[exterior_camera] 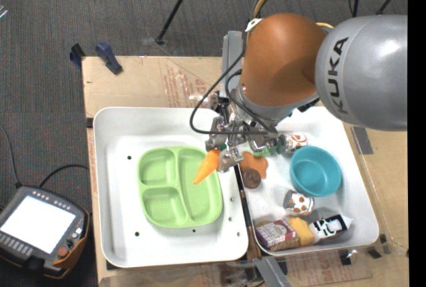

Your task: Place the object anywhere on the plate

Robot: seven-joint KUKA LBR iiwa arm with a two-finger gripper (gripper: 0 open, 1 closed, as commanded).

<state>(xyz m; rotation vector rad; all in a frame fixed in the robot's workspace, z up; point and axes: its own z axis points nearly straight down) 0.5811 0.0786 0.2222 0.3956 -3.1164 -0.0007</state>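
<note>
Gripper (226, 151) over plate (156, 196) right edge; fingers closed on toy carrot (207, 166) top end. Carrot looks light, stiff, smooth plastic; tapered, likely slips, so thick end best hold.

We see an orange toy carrot (207, 166) tilted with its tip down and to the left, hanging over the right edge of the plate (178, 186). The plate is light green, rounded, with three compartments, and it lies flat in the left white bin (120, 146).
</note>
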